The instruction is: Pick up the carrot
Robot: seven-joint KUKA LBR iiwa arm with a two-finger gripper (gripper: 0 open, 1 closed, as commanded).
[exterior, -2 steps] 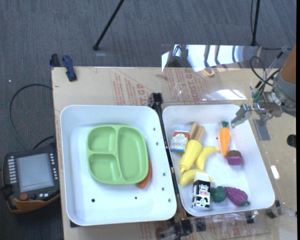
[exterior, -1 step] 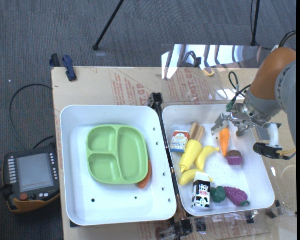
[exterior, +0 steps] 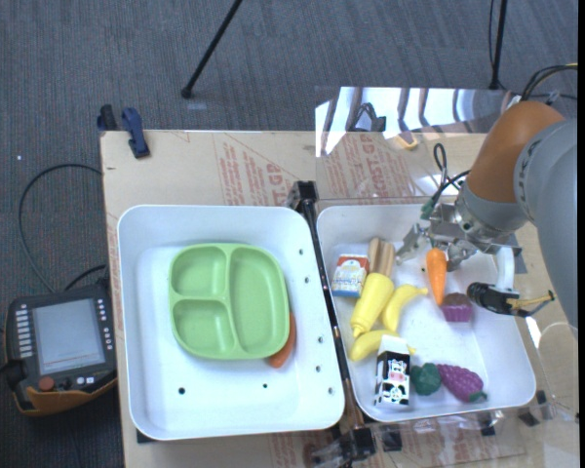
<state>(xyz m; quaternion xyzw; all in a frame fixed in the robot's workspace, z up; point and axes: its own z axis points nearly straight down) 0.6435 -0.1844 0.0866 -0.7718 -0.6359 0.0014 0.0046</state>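
The orange carrot (exterior: pixel 437 275) hangs upright, tip down, in the upper right part of the right bin (exterior: pixel 507 373). Its thick top sits between the fingers of my gripper (exterior: pixel 436 249), which reaches in from the right and is shut on it. The tip of the carrot ends just left of a small purple-brown piece (exterior: pixel 456 307).
Left of the carrot lie a yellow bottle (exterior: pixel 370 298), a banana (exterior: pixel 403 300), a tan stick (exterior: pixel 380 253) and a small carton (exterior: pixel 349 273). A milk carton (exterior: pixel 394 376), a green vegetable (exterior: pixel 426 378) and purple grapes (exterior: pixel 462 381) lie near the front. The left bin (exterior: pixel 146 359) holds a green divided plate (exterior: pixel 229 300).
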